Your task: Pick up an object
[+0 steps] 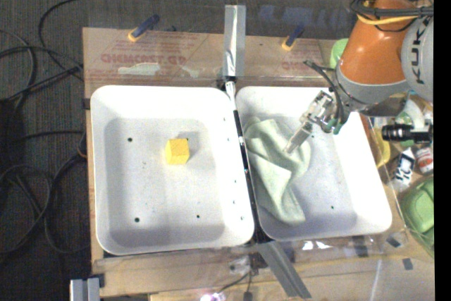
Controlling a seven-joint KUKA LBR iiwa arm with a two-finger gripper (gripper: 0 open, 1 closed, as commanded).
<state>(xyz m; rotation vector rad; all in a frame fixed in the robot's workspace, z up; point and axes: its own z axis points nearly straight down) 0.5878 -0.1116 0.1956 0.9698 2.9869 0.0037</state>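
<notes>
Two shallow white bins sit side by side on the desk (106,53). In the left bin (120,222) a small yellow block (177,151) lies near the middle, well apart from everything else. In the right bin (352,208) a pale green cloth (278,176) lies crumpled along the left side, running from near the top wall down toward the bottom. The arm (373,60) reaches in from the right, its orange band above the wrist. The hand (296,143) hangs tilted over the upper part of the cloth, its tip at or just above the fabric. Whether the hand is open or closed I cannot tell, and nothing is seen gripped in it.
</notes>
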